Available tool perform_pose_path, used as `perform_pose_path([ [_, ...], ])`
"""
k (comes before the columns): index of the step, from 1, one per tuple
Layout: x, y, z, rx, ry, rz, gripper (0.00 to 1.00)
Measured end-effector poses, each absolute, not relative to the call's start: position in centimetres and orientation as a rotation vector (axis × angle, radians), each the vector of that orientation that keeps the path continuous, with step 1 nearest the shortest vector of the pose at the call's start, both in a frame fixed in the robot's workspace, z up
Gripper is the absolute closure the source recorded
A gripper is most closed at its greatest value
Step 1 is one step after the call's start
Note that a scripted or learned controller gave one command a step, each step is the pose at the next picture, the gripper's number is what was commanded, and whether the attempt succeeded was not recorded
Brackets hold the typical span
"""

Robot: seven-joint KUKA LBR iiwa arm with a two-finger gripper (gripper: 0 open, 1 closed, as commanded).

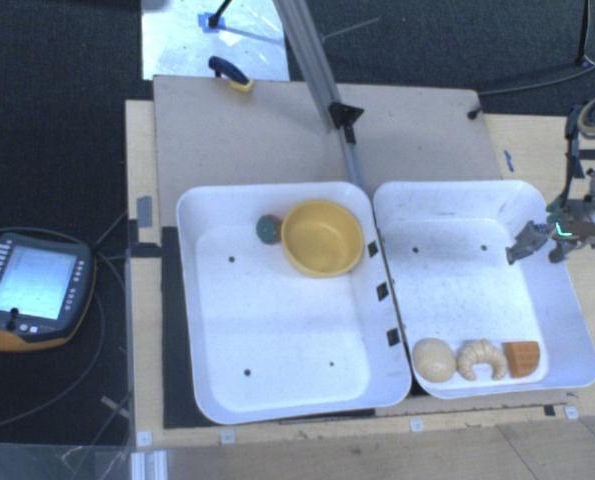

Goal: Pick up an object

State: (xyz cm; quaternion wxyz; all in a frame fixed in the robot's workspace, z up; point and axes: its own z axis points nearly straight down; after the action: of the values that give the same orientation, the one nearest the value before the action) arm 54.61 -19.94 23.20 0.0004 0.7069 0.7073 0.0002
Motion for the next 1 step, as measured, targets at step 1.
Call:
perform_pose_path([
  [1, 54.61, -19.94, 23.20, 2.220, 2.222, 0.001, 0.00],
])
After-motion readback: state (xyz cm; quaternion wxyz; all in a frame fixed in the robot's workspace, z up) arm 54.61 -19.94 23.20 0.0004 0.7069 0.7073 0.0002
